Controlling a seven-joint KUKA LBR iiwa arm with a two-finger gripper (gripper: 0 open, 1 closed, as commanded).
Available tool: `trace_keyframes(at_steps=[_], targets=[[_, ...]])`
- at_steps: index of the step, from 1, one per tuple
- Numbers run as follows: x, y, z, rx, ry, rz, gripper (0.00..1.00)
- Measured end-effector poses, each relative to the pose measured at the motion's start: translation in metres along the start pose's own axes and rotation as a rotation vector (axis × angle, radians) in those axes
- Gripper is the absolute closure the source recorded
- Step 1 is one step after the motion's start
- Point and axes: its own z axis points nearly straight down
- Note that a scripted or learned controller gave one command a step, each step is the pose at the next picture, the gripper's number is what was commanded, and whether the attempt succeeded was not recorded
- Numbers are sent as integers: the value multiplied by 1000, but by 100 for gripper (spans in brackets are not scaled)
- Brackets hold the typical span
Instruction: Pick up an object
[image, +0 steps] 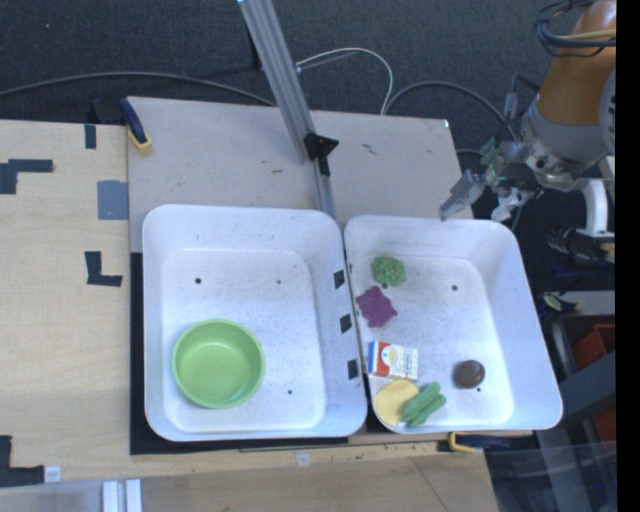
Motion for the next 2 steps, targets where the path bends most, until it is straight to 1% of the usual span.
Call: trace_keyframes(at_steps=[1, 2], targets=[[0, 0, 0, 0, 0, 0, 0], [-2, 4, 45, 4, 0, 1, 0]])
